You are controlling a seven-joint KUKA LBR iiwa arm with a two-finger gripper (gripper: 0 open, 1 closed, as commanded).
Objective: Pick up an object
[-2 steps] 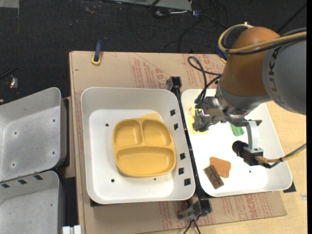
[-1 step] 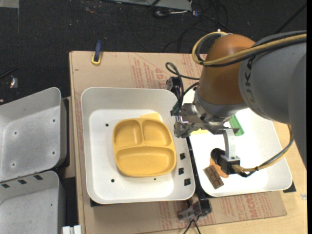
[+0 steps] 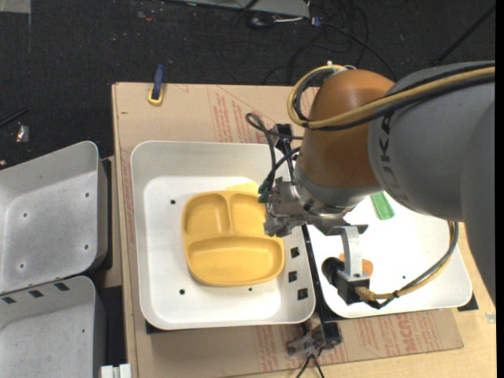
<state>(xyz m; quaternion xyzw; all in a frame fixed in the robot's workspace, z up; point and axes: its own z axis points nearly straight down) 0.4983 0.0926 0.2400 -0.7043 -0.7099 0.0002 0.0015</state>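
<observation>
Camera view: arm (image 3: 354, 132) over orange object (image 3: 356, 267).

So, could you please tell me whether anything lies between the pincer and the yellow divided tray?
Nothing visible does. The pincer sits at the right edge of the yellow divided tray in the left bin, with no object between them.

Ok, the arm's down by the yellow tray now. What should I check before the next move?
1. Target in place: yellow divided tray lies flat in the left bin. Ok.
2. Gripper position: gripper sits at the tray's right edge, near the wall between the bins. Ok.
3. Grasp on the tray: hidden by the wrist. Cannot tell.
4. Gripper clear of the wall between the bins: cannot tell.
5. Right bin: green object and orange object lie apart from the tray. Ok.
</observation>
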